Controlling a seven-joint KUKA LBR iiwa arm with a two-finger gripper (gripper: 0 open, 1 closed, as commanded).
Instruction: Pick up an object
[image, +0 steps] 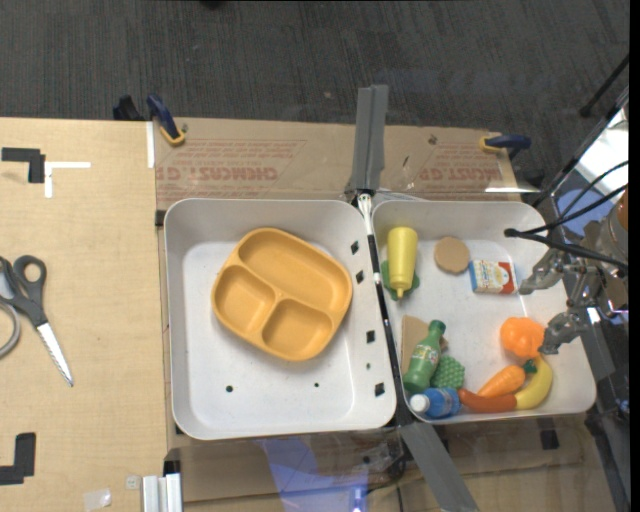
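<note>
The right bin (470, 213) holds several toys. A yellow bottle (401, 258) lies near its left wall, with a tan disc (452, 255) and a small white carton (492, 276) beside it. Lower down are a green bottle (424, 355), a knobbly green piece (450, 374), a blue-capped object (435, 403), a carrot (500, 382), a banana (537, 385) and an orange fruit (520, 337). My gripper (549, 303) hovers at the bin's right side, above and to the right of the orange. It stands open and holds nothing.
The left bin (190, 330) contains an orange-yellow divided plate (282, 293). Scissors (30, 310) lie on the wooden bench at the far left. Blue clamps (165, 118) pin cardboard behind the bins. Cables (560, 235) run across the right bin's far corner.
</note>
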